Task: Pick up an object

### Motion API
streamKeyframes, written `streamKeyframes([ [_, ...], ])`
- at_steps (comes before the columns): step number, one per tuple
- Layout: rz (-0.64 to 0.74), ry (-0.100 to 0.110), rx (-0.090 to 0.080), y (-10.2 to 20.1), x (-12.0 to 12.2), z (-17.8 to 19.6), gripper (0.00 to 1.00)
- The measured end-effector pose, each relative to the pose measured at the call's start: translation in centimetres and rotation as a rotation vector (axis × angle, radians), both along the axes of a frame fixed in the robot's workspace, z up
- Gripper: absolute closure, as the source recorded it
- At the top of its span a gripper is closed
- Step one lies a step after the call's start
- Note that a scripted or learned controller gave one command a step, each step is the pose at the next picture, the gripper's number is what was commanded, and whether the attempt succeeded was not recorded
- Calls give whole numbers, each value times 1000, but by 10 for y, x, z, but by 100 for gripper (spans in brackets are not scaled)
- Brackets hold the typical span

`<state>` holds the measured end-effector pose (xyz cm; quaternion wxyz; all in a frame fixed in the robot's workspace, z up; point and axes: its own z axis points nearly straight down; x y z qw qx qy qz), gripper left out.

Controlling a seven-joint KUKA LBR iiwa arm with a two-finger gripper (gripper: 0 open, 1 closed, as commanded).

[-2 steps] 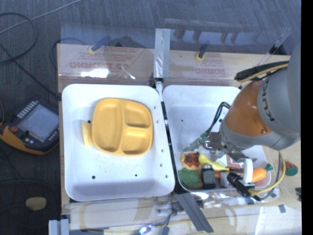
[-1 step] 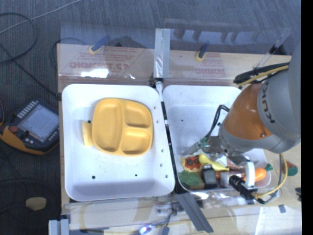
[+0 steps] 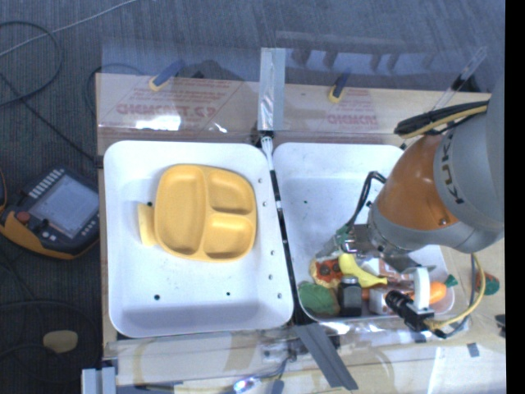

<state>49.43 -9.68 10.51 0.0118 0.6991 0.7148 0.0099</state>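
— Where is the arm (image 3: pixel 435 191)?
— Low over the right bin (image 3: pixel 328 179), its gripper (image 3: pixel 351 295) down among a pile of toys: a banana (image 3: pixel 361 269), something green (image 3: pixel 318 296).
— Holding any?
— Can't tell; the wrist hides it.
— And the left bin (image 3: pixel 123 245)?
— A yellow divided plate (image 3: pixel 203 212).

Both bins, the left bin (image 3: pixel 123 302) and the right bin (image 3: pixel 328 167), look like smooth white plastic with a faint sheen. The divided tray (image 3: pixel 203 212) is yellow plastic, smooth and softly glossy along its ridges. The arm (image 3: pixel 459 179) has a matt grey shell and a glossy orange band. The surface (image 3: pixel 197 105) behind the bins looks like brown cardboard, matt, with a shiny plastic film over part of it. The floor (image 3: pixel 82 23) is dark carpet, rough and matt. The toys (image 3: pixel 344 277) heaped in the right bin look like smooth coloured plastic.
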Motion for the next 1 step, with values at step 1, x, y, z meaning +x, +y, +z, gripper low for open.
streamKeyframes([
  [1, -95, 33, 0, 54, 44, 133, 100],
])
